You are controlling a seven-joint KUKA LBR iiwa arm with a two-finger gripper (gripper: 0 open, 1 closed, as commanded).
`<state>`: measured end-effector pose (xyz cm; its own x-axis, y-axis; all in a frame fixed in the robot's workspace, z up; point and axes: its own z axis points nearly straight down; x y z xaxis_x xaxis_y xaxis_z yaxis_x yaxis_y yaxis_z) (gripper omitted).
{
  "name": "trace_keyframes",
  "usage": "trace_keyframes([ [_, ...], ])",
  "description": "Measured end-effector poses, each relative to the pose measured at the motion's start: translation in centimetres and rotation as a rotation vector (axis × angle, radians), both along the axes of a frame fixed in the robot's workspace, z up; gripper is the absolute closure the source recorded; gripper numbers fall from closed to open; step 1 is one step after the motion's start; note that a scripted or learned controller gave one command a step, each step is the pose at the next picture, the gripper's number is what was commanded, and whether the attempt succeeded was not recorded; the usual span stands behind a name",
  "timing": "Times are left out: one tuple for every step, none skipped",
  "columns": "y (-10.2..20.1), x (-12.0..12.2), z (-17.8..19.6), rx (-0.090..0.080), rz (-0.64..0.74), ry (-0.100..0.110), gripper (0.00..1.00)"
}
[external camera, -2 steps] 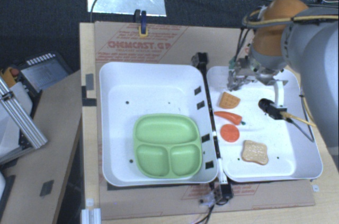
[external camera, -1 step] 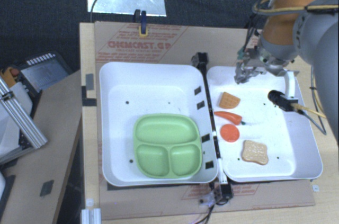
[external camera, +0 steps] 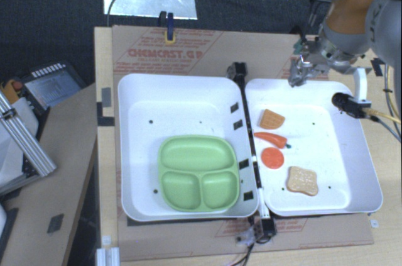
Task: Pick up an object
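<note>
My gripper [external camera: 300, 74] hangs over the far rim of the right bin [external camera: 342, 155], near its far left corner, with my grey and orange arm coming in from the right. I cannot tell from this angle whether it is open or closed, and nothing shows in its grasp.

Four toy food pieces lie in the left half of the right bin, all apart from my gripper and nearer the camera. Closest to me is a tan wedge [external camera: 272, 119]. Just beyond it lies a red-orange carrot-like piece [external camera: 270, 139], then a round red slice [external camera: 272, 158] just beside that, and last a slice of toast [external camera: 303, 181] toward the near edge. None is stacked on another.

The left bin [external camera: 143, 101] holds a green divided plate [external camera: 198, 172] in its near half. Black clips [external camera: 236, 70] line the seam where the two bins meet. Both bins rest on a cardboard sheet [external camera: 188, 51].
</note>
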<state>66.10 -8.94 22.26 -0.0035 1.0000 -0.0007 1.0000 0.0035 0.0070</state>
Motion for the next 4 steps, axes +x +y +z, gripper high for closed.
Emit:
trace_keyframes([
  [0.0, 0.1, 5.5, 0.000, 0.001, 0.000, 1.00],
  [5.8, -2.0, 4.6, 0.002, 0.006, 0.007, 1.00],
  [10.8, -4.0, 2.7, 0.001, 0.004, 0.008, 1.00],
  [14.7, -6.5, 2.6, 0.002, 0.005, 0.008, 1.00],
])
